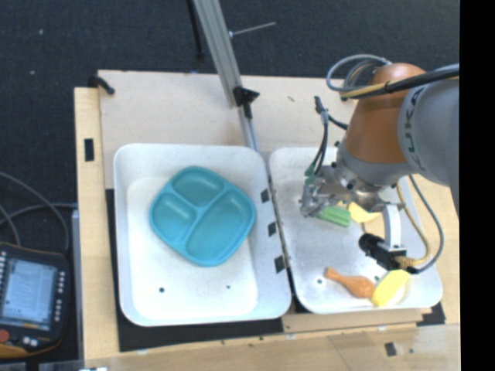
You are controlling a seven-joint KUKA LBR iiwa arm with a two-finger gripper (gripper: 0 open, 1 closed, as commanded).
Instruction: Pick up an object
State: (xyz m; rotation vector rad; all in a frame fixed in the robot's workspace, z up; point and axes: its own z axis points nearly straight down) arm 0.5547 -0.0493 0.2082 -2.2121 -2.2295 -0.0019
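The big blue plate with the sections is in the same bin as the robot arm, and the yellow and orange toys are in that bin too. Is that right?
Not quite. The camera view shows the blue divided plate alone in the left bin. The robot arm reaches into the right bin, and the yellow toy and the orange toy are in that right bin, as you said.

One fixed overhead camera, slanted down over both white bins (131, 161), arm (418, 122) entering from right.

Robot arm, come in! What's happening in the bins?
Gripper low in right bin, at flat green piece. Grasp unconfirmed. Pale yellow piece beside it.
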